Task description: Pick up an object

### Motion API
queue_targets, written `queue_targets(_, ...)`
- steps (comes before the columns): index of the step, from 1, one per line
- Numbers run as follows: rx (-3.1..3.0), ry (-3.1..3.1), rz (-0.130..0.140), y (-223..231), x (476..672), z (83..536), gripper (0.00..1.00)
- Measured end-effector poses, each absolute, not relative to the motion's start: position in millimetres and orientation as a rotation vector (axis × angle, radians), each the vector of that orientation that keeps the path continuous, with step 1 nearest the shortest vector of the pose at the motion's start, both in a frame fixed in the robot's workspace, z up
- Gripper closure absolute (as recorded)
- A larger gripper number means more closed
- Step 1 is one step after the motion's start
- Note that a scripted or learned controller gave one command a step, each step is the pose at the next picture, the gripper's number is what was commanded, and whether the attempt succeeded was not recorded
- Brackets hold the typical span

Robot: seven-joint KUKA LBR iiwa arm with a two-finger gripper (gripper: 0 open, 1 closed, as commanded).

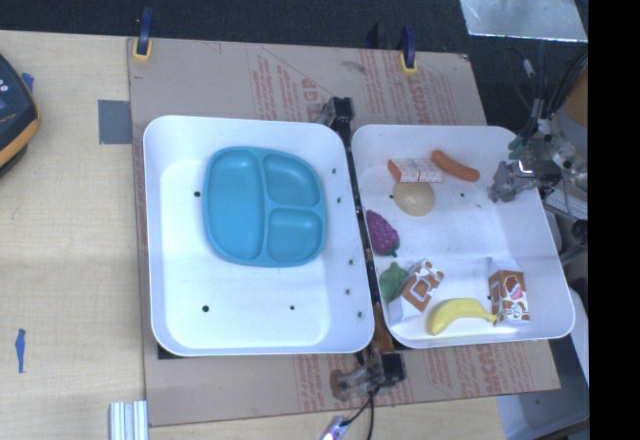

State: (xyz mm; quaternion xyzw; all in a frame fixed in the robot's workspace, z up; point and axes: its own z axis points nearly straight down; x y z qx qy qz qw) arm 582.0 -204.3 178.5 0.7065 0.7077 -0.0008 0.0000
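The right bin (520,238) holds several toy foods: a hot dog (454,166), a red and white packet (414,170), a beige round piece (413,197), purple grapes (381,232), a green piece (393,281), a small brown carton (422,286), a banana (460,315) and another carton (508,296). My gripper (507,180) hangs over the right bin's far right edge, to the right of the hot dog and apart from it. Nothing shows between its fingers.
The left bin (180,278) holds a blue divided plate (266,205). A yellow and black device (14,118) sits at the bench's left edge. Blue clamps (143,33) pin the cardboard at the back. Cables and arm parts crowd the right side.
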Motion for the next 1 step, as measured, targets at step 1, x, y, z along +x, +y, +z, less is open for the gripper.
queue_targets(1,2.218,2.227,0.000,-149.1,608.0,226.8,1.00)
